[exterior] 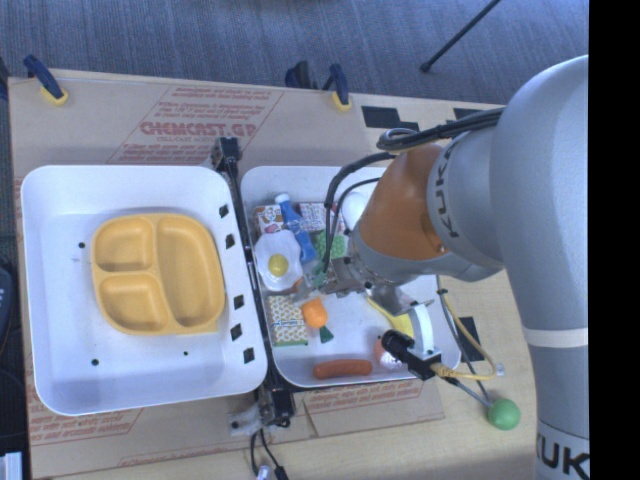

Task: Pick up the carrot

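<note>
Sausage: a reddish sausage (342, 369) is lying along the near edge of the right bin (300, 373), close to the camera.
Carrot: the carrot (315, 315), a small orange piece with a green tip pointing toward the near edge, is sitting on the right bin's floor, toward its left wall, just beside a patterned packet (288, 322) and apart from the sausage.
My gripper: I am hanging over the right bin's middle, with my gripper (345, 280) just behind and to the right of the carrot; my wrist is covering the fingers, so I cannot tell how the jaws are standing.
Clutter behind: a fried egg toy (277, 264) and a blue bottle (297, 230) are crowding the far left part of the same bin.
Left bin: a yellow divided plate (158, 271) is resting in the left bin (45, 268).
Step in hand: I am judging this as the approach, with nothing lifted yet.
Next move: I am needing to shift slightly toward the near left, centre over the orange body, and come down without nudging the egg or packet.
</note>
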